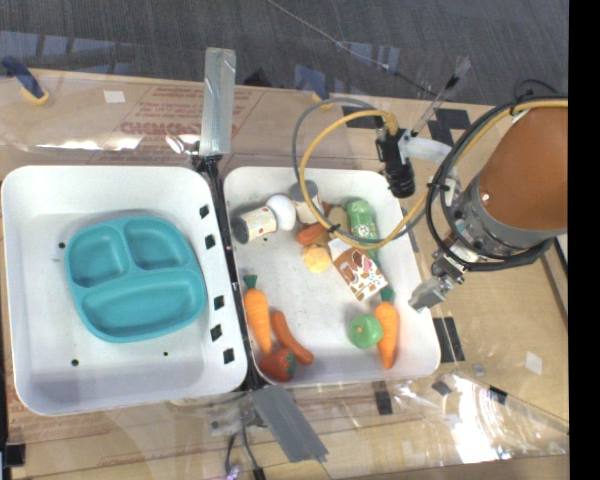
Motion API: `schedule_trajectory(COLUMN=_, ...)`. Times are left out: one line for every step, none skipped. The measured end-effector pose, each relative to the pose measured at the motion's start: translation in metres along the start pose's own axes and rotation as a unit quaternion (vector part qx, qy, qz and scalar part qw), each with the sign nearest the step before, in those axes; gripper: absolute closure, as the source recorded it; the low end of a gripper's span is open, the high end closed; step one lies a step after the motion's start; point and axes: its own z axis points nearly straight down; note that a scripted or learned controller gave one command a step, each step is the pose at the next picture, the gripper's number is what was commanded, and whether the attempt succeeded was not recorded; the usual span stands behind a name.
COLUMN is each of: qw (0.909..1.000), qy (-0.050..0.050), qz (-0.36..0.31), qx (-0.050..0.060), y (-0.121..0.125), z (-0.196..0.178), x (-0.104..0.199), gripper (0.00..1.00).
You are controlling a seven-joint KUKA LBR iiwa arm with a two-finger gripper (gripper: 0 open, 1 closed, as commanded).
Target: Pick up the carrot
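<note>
Carrot (386, 334) near right bin's (280, 383) front right wall, long axis roughly front to back, green piece (363, 332) touching its left. Pincer (432, 290) just right and slightly behind, outside the rim; opening impossible to tell, nothing visibly held.

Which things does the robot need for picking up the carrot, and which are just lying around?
For the job:
carrot by the left wall
carrot near the right wall
gripper

Just lying about:
teal divided plate
green bottle
snack packet
green apple
</note>
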Motion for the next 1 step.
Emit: schedule_trajectory(qw=0.9789, qy=0.003, qz=-0.205, qx=0.002, y=-0.0009, z=-0.0515, x=-0.0061, gripper=1.00)
